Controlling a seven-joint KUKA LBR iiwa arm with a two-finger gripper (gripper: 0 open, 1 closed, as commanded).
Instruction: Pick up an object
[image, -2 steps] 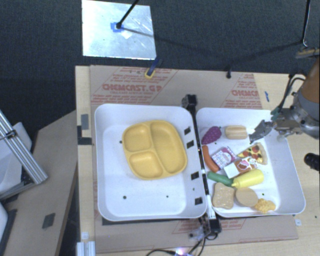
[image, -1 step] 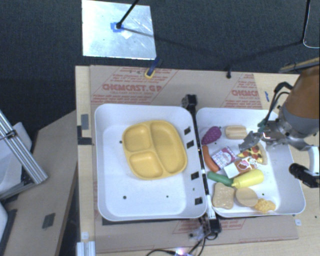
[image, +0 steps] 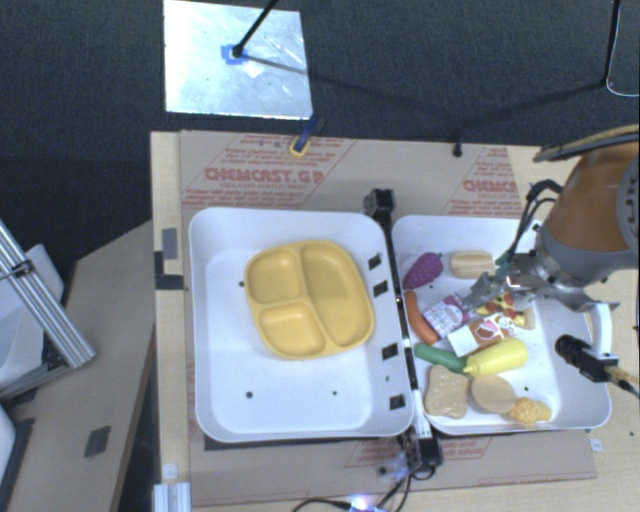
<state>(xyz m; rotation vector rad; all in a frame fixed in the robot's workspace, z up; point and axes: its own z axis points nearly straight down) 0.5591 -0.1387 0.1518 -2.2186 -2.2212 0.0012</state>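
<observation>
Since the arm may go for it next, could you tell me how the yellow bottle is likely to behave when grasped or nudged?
The yellow bottle lies on its side and looks rounded, so a nudge would probably roll it. Its smooth, shiny surface may slip between fingers. It looks like hollow toy plastic, so likely light and stiff. Crowded by the bread slice, it may shift its neighbours.

One fixed cam above the bench, looking down at a slant, mid-range. Takes in both shallow white plastic bins (image: 215, 330) side by side; grey-and-orange arm (image: 595, 215) enters from frame right.
</observation>
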